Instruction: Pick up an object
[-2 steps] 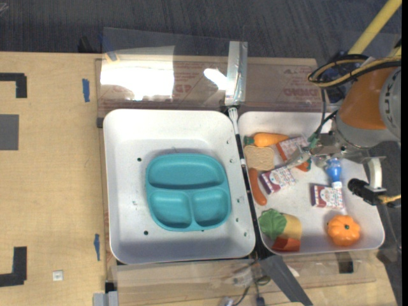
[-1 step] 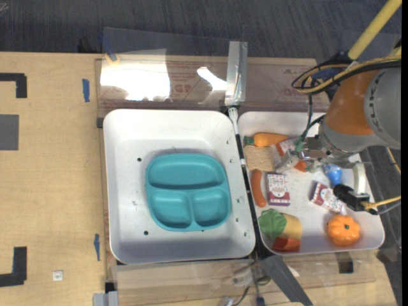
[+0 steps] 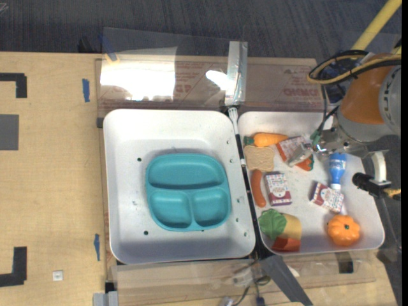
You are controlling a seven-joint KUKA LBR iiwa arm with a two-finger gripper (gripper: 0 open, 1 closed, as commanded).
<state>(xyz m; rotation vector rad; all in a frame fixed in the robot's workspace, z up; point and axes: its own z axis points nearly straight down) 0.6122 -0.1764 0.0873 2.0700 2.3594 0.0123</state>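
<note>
Gripper (image 3: 324,146) at right bin (image 3: 376,238) top edge, by crinkled packet (image 3: 294,149) | I cannot tell its opening | teal tray (image 3: 187,191) in left bin (image 3: 121,171).

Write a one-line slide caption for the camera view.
Grey arm reaches from the right over a bin of toy food; a teal divided plate sits in the left bin.

The arm (image 3: 376,101) is cut off at the right edge, its fingers too unclear to read.
</note>
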